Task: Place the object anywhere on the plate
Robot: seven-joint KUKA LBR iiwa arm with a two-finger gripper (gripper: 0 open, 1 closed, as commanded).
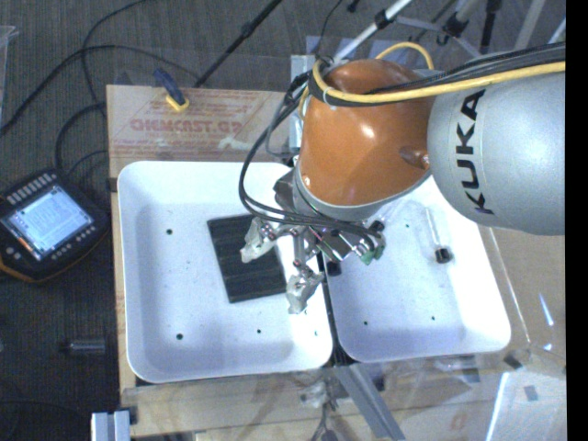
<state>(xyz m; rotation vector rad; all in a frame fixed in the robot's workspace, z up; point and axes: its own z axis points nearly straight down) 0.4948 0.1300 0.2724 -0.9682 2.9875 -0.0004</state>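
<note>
glossy orange band [354, 145], matt black ribbed plate [241, 263], smooth white plastic bins [147, 274], brushed grey metal arm [514, 145]

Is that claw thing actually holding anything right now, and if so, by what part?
Nothing shows between the claw's fingers. It hangs above the right edge of the black ridged plate in the left bin.

- The plate [244, 257] is a flat, dark, ribbed rectangle lying in the left bin, right of its middle, turned slightly askew.
- A small clear object with a dark end [435, 238] lies in the right bin, toward its far right.
</note>
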